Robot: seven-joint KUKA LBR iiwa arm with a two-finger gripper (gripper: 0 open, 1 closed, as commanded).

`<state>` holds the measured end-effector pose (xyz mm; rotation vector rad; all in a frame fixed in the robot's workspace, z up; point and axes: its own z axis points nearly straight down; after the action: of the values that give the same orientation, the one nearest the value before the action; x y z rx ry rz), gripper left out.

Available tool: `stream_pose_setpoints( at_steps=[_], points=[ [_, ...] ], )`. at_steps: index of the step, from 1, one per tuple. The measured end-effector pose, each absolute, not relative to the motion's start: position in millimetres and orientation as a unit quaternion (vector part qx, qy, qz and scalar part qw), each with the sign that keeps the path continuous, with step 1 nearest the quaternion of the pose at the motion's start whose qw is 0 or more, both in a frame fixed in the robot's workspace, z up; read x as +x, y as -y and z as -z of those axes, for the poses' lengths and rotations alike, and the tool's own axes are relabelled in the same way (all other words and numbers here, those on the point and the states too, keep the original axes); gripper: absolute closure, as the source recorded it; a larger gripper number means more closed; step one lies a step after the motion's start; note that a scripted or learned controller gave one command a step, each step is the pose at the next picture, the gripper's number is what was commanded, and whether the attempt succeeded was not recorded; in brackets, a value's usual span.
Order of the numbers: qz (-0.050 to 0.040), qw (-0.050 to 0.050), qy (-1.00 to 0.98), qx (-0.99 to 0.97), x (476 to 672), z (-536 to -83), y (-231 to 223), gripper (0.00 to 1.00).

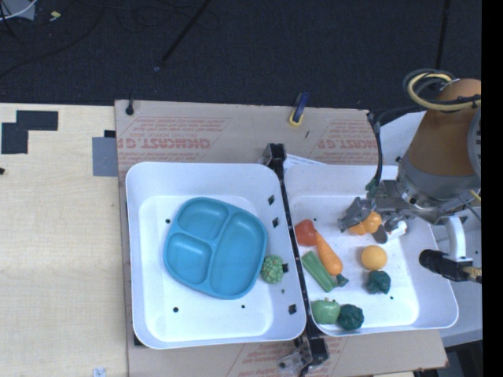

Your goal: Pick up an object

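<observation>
camera view | right bin (416, 309): gripper (366, 218) closed around orange piece (368, 223), long axis undiscernible | nearby: tomato (306, 231), carrot (328, 255) lying diagonally, cucumber (319, 271), orange (374, 257), broccoli (379, 282) | left bin (149, 305): blue plate (214, 246)

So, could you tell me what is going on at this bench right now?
The arm reaches in from the right with its gripper low in the right bin, right at a small orange-yellow toy; whether it has a hold is unclear. Around it lie a carrot, a yellow ball, a green pod and a dark green piece. The left bin holds a blue divided plate and a small green toy.
</observation>
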<state>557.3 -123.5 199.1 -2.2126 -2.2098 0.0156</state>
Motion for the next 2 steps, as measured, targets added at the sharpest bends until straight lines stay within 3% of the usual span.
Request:
stream_pose_setpoints(
  at_steps=[1,2],
  points=[
    [-0.0011,0.002,0.707,-0.707,560.2,-206.3,123.7,0.00],
    [-0.0022,0.004,0.708,-0.707,552.3,-159.2,118.4,0.00]
  ],
)
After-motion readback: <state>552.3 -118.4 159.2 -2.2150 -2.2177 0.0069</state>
